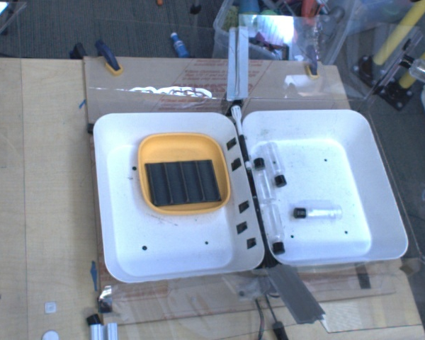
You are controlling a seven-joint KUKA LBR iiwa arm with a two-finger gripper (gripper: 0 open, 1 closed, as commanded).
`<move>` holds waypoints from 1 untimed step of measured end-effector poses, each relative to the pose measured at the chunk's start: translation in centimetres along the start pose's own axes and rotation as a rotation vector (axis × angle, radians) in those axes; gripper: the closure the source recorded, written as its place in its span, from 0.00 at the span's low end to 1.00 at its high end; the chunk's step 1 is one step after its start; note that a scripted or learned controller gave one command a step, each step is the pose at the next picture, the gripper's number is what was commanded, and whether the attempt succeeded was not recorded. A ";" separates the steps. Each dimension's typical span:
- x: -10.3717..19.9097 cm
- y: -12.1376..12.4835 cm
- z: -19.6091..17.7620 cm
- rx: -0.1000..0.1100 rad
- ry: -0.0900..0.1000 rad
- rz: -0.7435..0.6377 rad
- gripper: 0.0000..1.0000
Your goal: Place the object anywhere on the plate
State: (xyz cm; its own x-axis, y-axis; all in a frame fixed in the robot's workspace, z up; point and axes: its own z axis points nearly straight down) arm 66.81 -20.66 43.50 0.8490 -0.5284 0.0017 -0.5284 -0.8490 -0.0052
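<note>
A yellow plate [153, 149] sits in the left white bin [120, 239]. A black ribbed rectangular object [183, 182] lies flat on the plate, covering most of its middle. In the right white bin [368, 176] lie clear tubes with black caps: one alone [317, 212] near the middle, and others [270, 172] along the bin's left wall.
A black divider with clips [242, 190] runs between the two bins. A clear box of mixed items [290, 13] stands behind the bins. Cardboard [163, 80] lies under the bins' far edge. Small objects [99, 324] rest at the bench's front left.
</note>
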 end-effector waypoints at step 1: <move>0.7 1.1 0.1 0.000 -0.001 -0.327 1.00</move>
State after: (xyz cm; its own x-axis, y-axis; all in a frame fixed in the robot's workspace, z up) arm 66.81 -21.96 43.43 0.9737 -0.2279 0.0021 -0.2279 -0.9737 -0.0049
